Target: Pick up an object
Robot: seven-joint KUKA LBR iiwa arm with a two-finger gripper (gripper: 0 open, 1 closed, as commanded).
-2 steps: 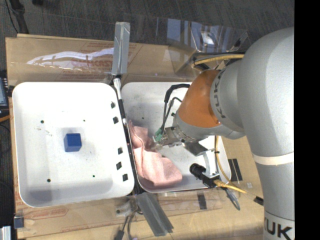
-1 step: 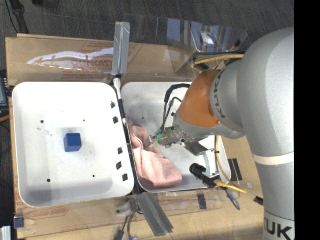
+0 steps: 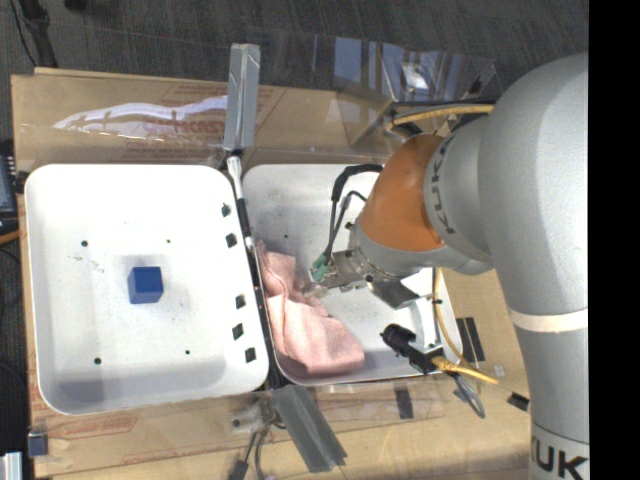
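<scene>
Gripper [image 3: 318, 286] hangs low in the right bin [image 3: 300, 193], at the pink cloth [image 3: 305, 328] along its left wall; probably the reach-and-grasp step. Next calls for closing on a fold, then lifting

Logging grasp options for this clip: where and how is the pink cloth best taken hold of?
A judgement: pinch a raised fold of the pink cloth near its middle, coming straight down. It lies crumpled against the right bin's left wall, so a sideways approach looks blocked there.
</scene>
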